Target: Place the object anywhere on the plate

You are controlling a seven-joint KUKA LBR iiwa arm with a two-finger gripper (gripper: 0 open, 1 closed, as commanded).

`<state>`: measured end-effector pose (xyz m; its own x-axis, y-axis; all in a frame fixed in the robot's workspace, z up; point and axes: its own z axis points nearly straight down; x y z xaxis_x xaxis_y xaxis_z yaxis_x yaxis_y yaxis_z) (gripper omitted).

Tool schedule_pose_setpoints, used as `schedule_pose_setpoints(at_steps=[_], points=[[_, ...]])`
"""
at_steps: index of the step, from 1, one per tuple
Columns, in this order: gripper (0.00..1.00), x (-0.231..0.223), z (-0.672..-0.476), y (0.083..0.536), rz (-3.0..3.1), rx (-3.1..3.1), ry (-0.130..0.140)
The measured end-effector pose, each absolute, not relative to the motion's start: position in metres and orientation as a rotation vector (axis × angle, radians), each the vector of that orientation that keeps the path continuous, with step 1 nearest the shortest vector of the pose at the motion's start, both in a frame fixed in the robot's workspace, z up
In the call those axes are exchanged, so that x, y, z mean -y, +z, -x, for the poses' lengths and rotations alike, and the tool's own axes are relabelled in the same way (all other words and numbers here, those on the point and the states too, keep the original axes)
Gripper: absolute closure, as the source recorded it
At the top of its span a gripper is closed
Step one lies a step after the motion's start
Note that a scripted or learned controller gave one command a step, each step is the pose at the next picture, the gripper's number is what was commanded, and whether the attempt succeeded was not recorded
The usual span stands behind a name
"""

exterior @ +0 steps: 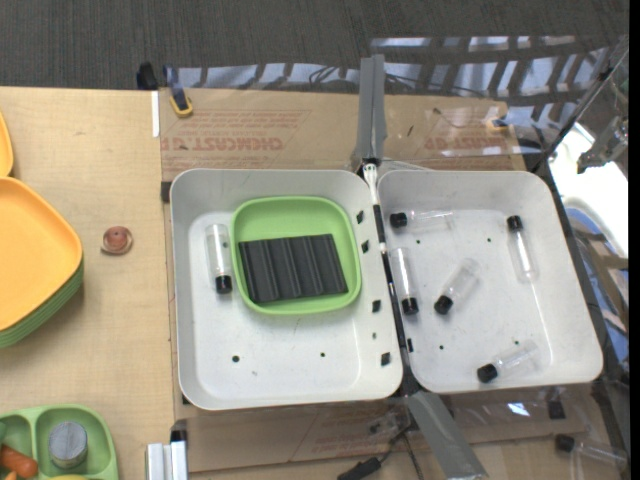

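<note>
Here, 2 shallow white bins sit side by side on a desk (90, 148). The left bin (290, 368) holds a green plate (295, 218) with a dark ribbed insert (290, 268) lying on it. Just beside the plate's left edge, 1 clear vial (217, 256) with a black cap lies on the bin floor, apart from the plate. The right bin (480, 318) holds 5 more clear vials, scattered well apart. At the far left of the desk sit stacked orange plates (35, 258).
</note>
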<state>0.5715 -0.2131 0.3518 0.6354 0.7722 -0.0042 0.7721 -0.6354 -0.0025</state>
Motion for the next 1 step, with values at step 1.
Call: schedule_pose_setpoints(at_steps=[1], points=[[0.0, 0.212, -0.6258, 0.3715, 2.88, 1.252, 0.008]])
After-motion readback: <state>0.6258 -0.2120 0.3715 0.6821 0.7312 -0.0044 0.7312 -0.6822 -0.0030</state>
